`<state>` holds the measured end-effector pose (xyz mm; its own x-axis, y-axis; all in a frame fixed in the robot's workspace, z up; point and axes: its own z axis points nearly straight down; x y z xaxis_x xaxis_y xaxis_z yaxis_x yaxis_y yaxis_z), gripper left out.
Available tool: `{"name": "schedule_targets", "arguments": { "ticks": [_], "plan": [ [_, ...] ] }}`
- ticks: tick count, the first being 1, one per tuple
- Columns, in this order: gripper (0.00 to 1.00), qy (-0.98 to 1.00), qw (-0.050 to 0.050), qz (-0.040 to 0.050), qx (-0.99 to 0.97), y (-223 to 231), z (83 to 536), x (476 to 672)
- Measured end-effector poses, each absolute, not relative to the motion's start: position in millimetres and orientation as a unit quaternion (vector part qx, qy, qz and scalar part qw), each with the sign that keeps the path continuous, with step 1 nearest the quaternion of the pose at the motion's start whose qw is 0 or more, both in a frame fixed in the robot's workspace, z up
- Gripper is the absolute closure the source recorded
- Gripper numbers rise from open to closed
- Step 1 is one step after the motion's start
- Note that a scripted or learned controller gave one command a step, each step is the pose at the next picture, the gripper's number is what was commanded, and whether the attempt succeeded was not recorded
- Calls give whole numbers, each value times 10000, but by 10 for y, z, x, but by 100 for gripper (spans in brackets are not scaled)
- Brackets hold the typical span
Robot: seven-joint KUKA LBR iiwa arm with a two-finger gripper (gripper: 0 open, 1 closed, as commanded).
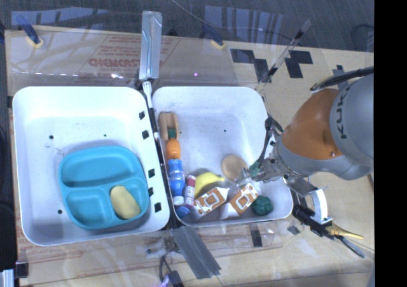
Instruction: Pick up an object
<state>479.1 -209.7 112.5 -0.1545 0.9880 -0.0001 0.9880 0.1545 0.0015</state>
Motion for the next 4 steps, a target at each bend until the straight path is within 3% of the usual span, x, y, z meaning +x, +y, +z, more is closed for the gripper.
{"name": "schedule_targets", "arguments": {
  "ticks": [1, 2, 3, 4],
  "plan": [
    [0, 7596, 6, -4, 6504, -2104, 1123, 4786],
    [0, 8782, 8, 2, 4784, -2092, 926, 5379],
    [100, 8794, 16, 0, 4760, -2093, 1029, 5386],
    [100, 8346, 34, 18, 5509, -1457, 2180, 5380]
  ]
}}
